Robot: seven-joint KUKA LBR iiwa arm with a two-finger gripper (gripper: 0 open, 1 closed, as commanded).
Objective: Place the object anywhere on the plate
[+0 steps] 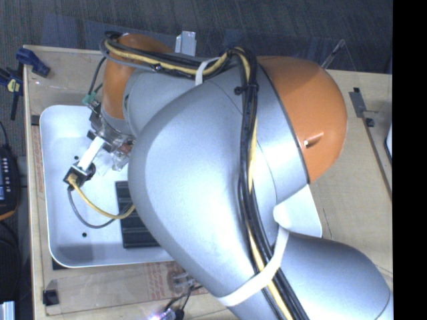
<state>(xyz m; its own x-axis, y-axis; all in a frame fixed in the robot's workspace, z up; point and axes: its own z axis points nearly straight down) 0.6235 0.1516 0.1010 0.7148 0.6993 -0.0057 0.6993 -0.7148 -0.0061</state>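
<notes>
Arm (220,179) bulk was sprawled over most of the white bin (45,179), covering its whole right side, so what stayed visible was the bin's left wall, the far-left corner and part of its near wall. Gripper (112,147) hung over the bin's far-left part, just under the orange band (113,89), and honestly I couldn't tell whether it was open or closed, too murky and tucked against the arm. A little white bracket with a black tip (80,169) stuck out from it toward the bin's left wall, and a yellow cable (100,213) looped from there low across the bin's middle. The one loose thing I could make out was a dark ribbed block (130,219) lying flat near the bin's near wall, its right edge hidden under the arm; couldn't say for sure it was the object. Bare floor ran along the bin's left wall and near-left corner. A blue clamp (30,60) sat on the bench (60,72) beyond the bin's far-left corner.
</notes>
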